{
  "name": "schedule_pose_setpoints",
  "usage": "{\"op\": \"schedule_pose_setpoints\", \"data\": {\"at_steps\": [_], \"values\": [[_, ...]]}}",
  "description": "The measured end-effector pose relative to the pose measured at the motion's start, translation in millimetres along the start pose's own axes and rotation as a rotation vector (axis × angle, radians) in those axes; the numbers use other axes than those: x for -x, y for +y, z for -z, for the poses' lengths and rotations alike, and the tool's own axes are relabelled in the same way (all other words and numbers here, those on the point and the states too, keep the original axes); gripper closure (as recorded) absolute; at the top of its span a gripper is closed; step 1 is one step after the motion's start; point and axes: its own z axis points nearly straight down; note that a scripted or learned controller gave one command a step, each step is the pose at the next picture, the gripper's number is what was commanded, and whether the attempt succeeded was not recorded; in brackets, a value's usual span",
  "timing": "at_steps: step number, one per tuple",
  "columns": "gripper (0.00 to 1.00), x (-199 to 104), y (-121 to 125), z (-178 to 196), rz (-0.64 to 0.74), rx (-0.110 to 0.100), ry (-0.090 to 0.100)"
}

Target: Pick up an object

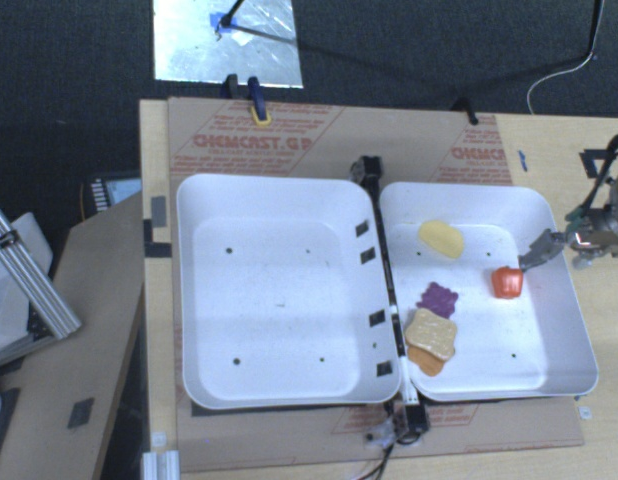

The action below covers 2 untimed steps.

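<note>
Risk first: gripper [537, 251] sits at the right wall of the right bin [564, 313], just up-right of the red object [507, 283], and a grey tip reaches in over the rim toward that object. Whether the fingers are spread or closed, cannot tell, too small and blurred; nothing is visibly held. If the descent lands off-centre, my guess is the tip clips the red object's upper right corner and shoves it down-left across the bin floor instead of straddling it. The bin wall is close to the red object's right side, so one finger could also catch on the rim. Red object is blocky and roughly square, no clear long axis, maybe a touch taller than wide; its facing is not readable. Other candidates, all left of the red object: yellow object [441, 238] up-left, oval, long axis running left-right with a slight tilt; purple object [439, 297] just left, lumpy, no clear axis; tan object [431, 336] down-left, touching or overlapping an orange piece [425, 362] beneath it, so a grab there may lift two or slip. Left bin [199, 268] lies well left of the red object.
</note>
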Motion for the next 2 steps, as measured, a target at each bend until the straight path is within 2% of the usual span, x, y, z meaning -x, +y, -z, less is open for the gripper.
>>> {"op": "schedule_pose_setpoints", "data": {"at_steps": [1, 2], "values": [[1.00, 0, 1, 11, 0.004, 0.003, -0.001], [1.00, -56, -44, 259, 0.006, 0.021, -0.004]]}}
